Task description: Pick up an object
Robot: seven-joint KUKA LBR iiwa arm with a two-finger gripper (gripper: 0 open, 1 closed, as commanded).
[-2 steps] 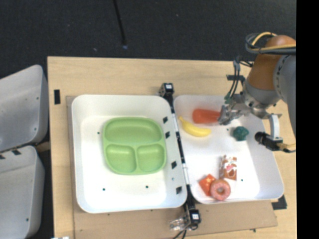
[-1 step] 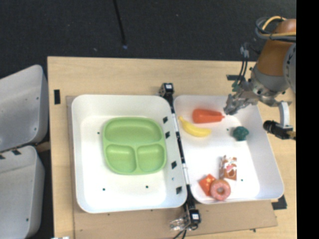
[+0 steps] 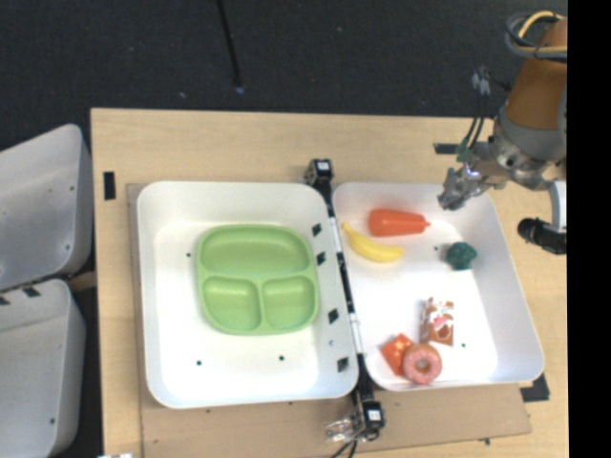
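A KUKA arm's gripper hovers over the far right edge of the right bin, carrying nothing; how far it is open cannot be made out. The carrot, nearest candidate, lies just left of it beside a banana. Judging by the untouched toys, the pick is not yet made; descent, grasp and lift remain.
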